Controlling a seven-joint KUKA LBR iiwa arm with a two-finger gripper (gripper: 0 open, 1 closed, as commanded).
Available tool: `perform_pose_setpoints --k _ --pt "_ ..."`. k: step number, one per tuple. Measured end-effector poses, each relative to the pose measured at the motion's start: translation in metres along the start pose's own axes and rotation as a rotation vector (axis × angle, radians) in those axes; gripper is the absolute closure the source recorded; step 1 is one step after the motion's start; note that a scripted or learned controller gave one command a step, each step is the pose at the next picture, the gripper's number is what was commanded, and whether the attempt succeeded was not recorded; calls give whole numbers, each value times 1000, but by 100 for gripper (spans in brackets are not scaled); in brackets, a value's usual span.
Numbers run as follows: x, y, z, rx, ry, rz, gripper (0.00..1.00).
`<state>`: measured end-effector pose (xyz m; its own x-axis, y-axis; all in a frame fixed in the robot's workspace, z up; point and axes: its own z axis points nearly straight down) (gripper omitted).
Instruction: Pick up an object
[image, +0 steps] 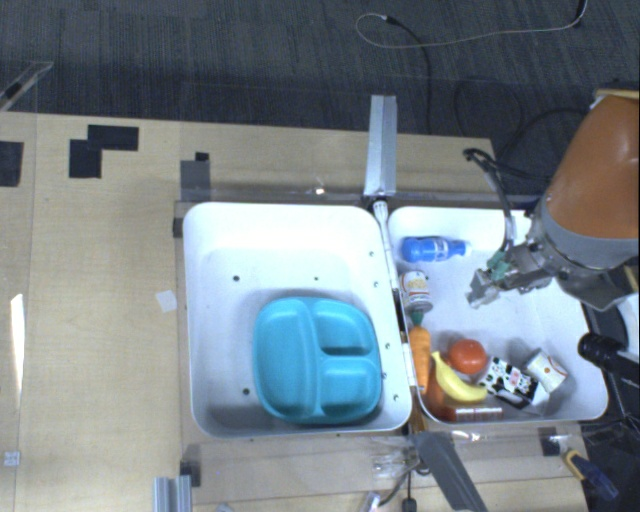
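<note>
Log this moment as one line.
gripper: over right white bin | grasp: none seen | blue plastic bottle | blue divided tray: left bin

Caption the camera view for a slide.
Arm's pincer hovers in the right bin above banana, tomato and bottle; blue tray fills the left.

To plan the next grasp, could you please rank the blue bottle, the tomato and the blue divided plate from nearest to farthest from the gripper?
Measured from the gripper in the right bin:
1. Blue bottle, to its left near the bin's far edge.
2. Tomato, below it toward the near edge; only slightly farther.
3. Blue divided plate, over in the left bin.
</note>
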<state>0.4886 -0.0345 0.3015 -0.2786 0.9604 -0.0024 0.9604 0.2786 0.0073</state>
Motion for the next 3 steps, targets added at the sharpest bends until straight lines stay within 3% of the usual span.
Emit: perform_pose_setpoints --k 1,2,3 --pt "-31 -9 -3 -1 -1 41 100" --pt "-56 -17 -1 0 -1 -43 100" --pt "-112 31 12 1 -1 -84 100"
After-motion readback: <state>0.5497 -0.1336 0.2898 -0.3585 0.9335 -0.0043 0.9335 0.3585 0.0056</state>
